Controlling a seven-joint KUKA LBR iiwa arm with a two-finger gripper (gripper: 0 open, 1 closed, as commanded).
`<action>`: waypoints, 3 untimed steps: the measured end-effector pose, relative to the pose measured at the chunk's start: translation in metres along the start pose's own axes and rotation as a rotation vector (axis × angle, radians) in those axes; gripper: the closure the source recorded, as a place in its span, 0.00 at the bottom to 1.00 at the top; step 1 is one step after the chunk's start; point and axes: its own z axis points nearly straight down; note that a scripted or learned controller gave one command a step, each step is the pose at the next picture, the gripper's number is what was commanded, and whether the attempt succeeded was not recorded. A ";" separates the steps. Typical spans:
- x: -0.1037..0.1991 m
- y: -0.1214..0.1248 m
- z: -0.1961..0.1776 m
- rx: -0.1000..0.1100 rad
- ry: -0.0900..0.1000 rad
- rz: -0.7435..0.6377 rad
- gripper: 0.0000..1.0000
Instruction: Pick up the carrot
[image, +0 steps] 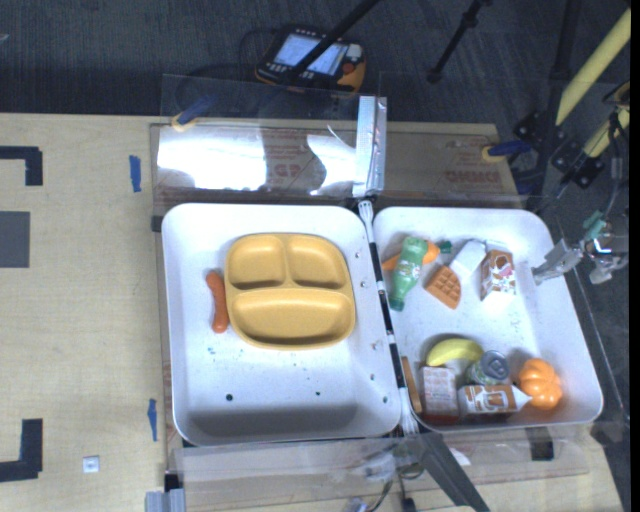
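A short orange carrot with a green tip lies in the right bin, near its back. It rests against a green bottle. A grey part of my gripper pokes in over the right bin's right rim, well to the right of the carrot and apart from it. Nothing is seen held by it. A long orange-red piece lies in the left bin, beside the yellow plate; it looks like a sausage.
A yellow divided plate sits in the left bin. The right bin also holds a waffle, a carton, a banana, a can, an orange pumpkin and small boxes.
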 end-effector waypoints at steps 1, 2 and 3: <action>0.104 0.053 0.030 -0.003 -0.001 -0.069 0.00; 0.147 0.028 -0.027 -0.005 -0.003 -0.071 0.00; 0.132 0.068 0.056 0.000 -0.001 -0.136 0.00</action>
